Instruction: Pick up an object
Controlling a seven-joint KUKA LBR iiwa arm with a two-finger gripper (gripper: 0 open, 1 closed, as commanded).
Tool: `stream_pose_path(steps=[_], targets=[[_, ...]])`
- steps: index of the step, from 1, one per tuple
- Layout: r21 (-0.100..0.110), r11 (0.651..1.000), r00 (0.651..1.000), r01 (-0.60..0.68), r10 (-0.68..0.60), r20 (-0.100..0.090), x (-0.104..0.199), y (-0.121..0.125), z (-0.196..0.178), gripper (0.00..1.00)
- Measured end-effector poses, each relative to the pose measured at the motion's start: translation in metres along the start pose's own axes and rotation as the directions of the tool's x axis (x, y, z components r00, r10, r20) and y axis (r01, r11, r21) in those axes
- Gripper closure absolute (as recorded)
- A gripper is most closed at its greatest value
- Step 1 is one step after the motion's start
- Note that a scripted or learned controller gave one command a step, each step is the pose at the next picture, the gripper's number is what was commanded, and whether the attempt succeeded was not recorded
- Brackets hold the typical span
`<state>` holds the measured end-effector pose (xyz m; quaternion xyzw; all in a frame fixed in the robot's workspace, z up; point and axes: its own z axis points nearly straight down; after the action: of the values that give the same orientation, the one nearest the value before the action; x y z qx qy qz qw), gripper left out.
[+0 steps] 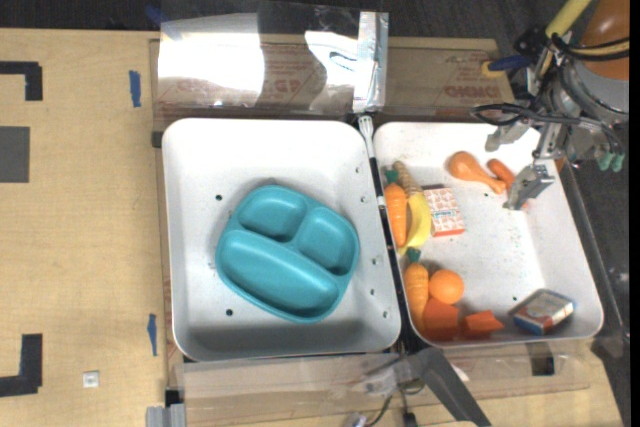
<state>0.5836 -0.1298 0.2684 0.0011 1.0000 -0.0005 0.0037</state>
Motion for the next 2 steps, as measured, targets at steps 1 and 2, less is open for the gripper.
stream_pose_path(steps=[1,2], targets=[[0.002,1.000,1.000,0.009,-0.009,0.012,-0.042,0.020,0.168,0.00],[0.001,0.999,0.999,0.036,-0.036,0.003,0.004,0.023,0.179,0.00]])
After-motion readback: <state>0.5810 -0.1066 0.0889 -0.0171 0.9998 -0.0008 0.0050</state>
